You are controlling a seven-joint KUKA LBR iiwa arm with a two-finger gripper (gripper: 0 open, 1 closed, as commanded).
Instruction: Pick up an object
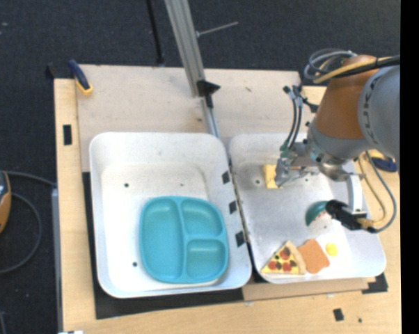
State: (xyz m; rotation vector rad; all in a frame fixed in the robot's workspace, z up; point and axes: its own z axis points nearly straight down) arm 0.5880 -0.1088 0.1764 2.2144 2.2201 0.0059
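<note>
Pizza slice [282, 260] sits at the near edge of the right bin [265, 214], red-dotted and triangular, and right beside it, toward the arm's side, lies an orange piece [312, 255] with a small yellow round thing [330, 250] just past that. Up the bin from the pizza slice, near the far-left part of the floor, there's the yellow block [270, 175], and the gripper [285, 175] is down right against it. Whether the block is actually caught in it, I cannot tell from this angle, nor how wide the gripper stands. Between the pizza slice and the arm's wrist, a teal object [315, 213] rests on the bin floor, close to a black fitting on the arm. Left of the pizza slice, across the divide, the left bin [112, 186] carries 1 teal tray [184, 239] with 3 compartments. Grey arm [349, 117] with its orange band looms above the right bin's far side.
</note>
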